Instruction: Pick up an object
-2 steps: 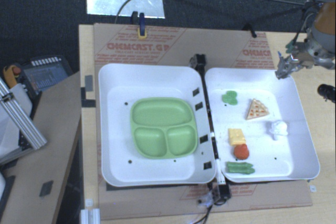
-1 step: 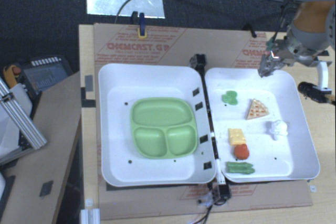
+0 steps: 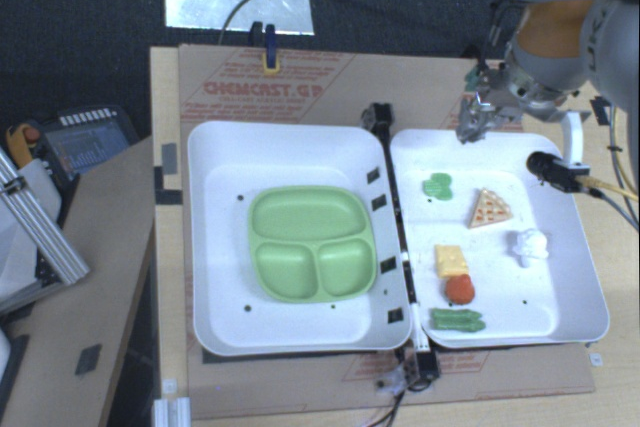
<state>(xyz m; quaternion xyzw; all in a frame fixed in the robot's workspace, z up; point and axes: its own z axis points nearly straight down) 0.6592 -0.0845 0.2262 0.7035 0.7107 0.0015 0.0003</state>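
Item one, far left: a handheld control pendant on the side table, beside an aluminium extrusion lying at a slant. Item two: the left white bin, bearing a light green divided tray with one long compartment at the back and two smaller ones at the front. Item three: a row of black clips along the seam where the two bins meet. Item four: the right white bin, holding six loose objects, none touching me. Near its back left, a small green leafy piece; right of that, a tan triangular waffle-pattern slice; further right, a white crumpled lump. Toward the front left, a yellow block with a red-orange round piece touching its front edge, and a green bean-pod piece lying flat at the front wall. Item five: my gripper, poised over the back rim of the right bin, well apart from every object; whether my jaws are apart or together I cannot tell.
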